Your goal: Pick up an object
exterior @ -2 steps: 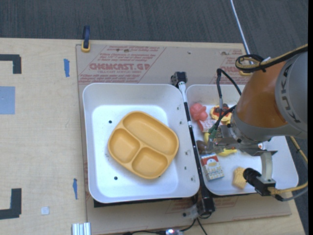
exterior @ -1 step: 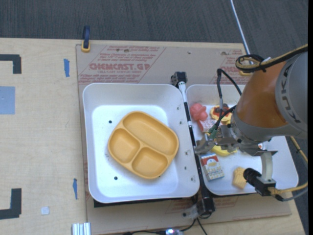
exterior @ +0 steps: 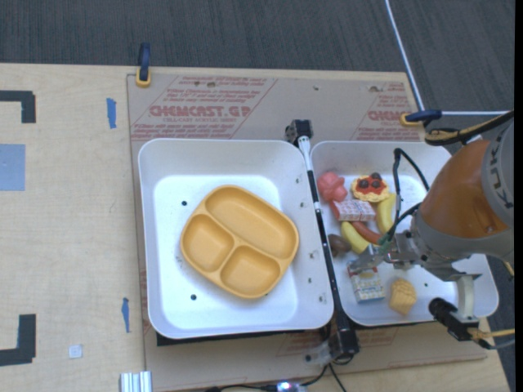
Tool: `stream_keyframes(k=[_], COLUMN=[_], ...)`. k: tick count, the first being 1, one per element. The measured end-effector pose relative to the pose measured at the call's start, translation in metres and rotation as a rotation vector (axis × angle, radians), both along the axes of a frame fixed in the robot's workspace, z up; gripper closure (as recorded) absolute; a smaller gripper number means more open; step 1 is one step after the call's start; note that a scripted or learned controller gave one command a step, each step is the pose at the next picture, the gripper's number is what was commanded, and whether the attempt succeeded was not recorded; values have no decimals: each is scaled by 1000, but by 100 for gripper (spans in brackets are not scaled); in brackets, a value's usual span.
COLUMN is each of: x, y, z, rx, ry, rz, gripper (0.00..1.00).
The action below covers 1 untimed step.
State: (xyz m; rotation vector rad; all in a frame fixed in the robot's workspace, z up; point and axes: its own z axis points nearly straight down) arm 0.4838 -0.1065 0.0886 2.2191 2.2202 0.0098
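I have the end effector low in the right bin, over a cluster of toy food. I can't tell its state from here (the wrist blocks my view). Just below it lies a small packet, with a yellow block to its right. Above it sit a banana, a pink piece and more. The left bin holds a yellow tray. I judge the arm is reaching for the nearest item; nothing is lifted.
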Motion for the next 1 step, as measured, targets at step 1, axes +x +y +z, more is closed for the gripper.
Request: stream_keyframes(k=[1], x=[-1], y=[11], z=[0], rx=[-7], ry=[-5], rz=[-3], gripper=[0])
